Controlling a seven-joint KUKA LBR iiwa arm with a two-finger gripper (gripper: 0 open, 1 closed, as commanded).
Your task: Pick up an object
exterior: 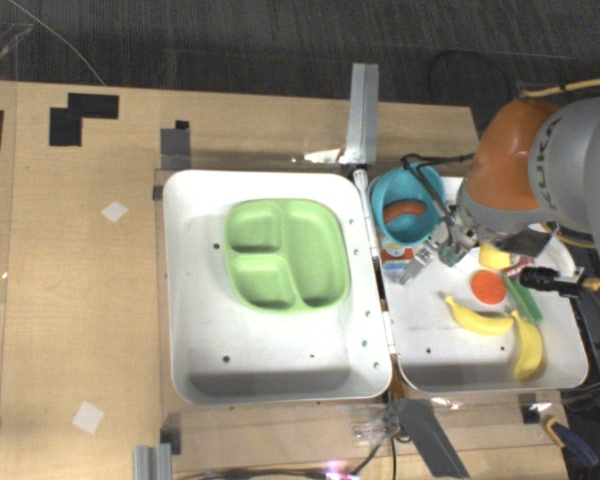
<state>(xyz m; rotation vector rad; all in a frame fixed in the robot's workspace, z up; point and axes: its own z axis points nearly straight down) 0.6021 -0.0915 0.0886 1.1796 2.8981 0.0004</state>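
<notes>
Nearest the camera, along the front of the right-hand shallow white plastic bin (480, 373), a curved yellow plastic banana (480, 318) lies flat, with a second yellow banana-shaped piece (527, 346) just beside it toward the corner. Behind them sit a small round orange-red fruit (488, 286), a short green stick-like piece (525, 300) and a yellow lump (494, 258), all smooth, glossy toys set close together.

Further back, the end effector (450, 248) hangs low over the bin's middle, near a small red-and-white packet (398, 261) by the dividing wall; whether it is spread wide or closed I cannot tell, and nothing is visibly held. At the back stands a teal plastic cup (405, 208) with something reddish-brown inside.

The left-hand white bin (195, 268) holds a pale green three-compartment plastic tray (285, 253), lying flat on the wooden worktop's (70, 268) side.

The step seems to be descending on a target. The crowding is the difficulty: choose an isolated piece, such as the front banana, close across its narrow width, and avoid slippery rounded surfaces.
</notes>
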